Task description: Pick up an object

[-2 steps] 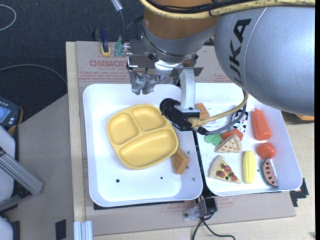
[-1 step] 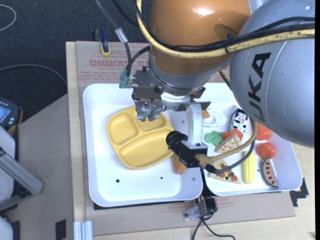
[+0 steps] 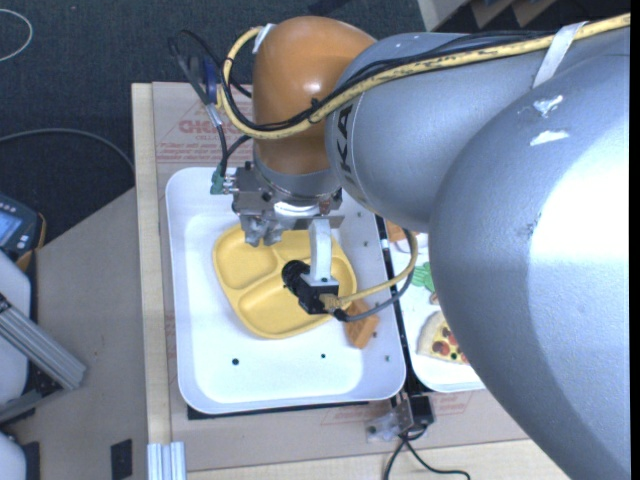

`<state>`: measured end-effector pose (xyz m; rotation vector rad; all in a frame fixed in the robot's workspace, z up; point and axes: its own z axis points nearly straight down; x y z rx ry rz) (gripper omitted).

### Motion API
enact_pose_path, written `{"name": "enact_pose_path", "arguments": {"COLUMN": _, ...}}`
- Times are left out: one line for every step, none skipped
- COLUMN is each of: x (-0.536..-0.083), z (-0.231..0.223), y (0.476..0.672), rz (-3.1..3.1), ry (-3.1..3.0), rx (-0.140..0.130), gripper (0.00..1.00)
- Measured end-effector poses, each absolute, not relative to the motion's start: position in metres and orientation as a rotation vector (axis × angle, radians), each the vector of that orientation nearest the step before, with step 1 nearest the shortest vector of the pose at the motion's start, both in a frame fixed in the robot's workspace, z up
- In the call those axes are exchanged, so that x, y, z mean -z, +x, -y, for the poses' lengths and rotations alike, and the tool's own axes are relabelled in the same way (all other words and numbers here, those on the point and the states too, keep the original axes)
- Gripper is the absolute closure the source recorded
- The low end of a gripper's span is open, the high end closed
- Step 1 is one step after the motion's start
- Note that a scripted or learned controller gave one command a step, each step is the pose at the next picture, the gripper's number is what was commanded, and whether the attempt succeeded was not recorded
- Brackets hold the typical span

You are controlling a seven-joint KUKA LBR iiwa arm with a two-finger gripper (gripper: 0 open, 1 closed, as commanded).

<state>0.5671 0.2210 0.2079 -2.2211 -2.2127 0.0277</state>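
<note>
Arm (image 3: 480,168): grey, orange band, spans the right side. Left bin (image 3: 200,298): white, shallow. Divided yellow plate (image 3: 262,293): lies in left bin, long axis running upper-left to lower-right. Hand (image 3: 290,238): over the plate's upper part; grip state cannot be told.

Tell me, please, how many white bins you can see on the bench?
2. The shallow white plastic bin on the left holds a yellow divided plate; the second white bin lies to its right, mostly hidden under the grey arm.
</note>
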Motion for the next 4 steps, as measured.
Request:
{"name": "enact_pose_path", "arguments": {"x": -0.228, "z": -0.225, "y": 0.474, "rz": 2.221, "ry": -2.212, "rx": -0.015, "gripper": 1.0}}
{"name": "enact_pose_path", "arguments": {"x": -0.249, "z": -0.144, "y": 0.559, "rz": 2.216, "ry": -2.235, "rx": 0.002, "gripper": 1.0}}
{"name": "enact_pose_path", "arguments": {"x": -0.182, "z": -0.046, "y": 0.55, "rz": 2.206, "ry": -2.228, "rx": -0.018, "gripper": 1.0}}
{"name": "enact_pose_path", "arguments": {"x": -0.212, "z": -0.086, "y": 0.523, "rz": 2.222, "ry": -2.213, "rx": -0.005, "gripper": 1.0}}
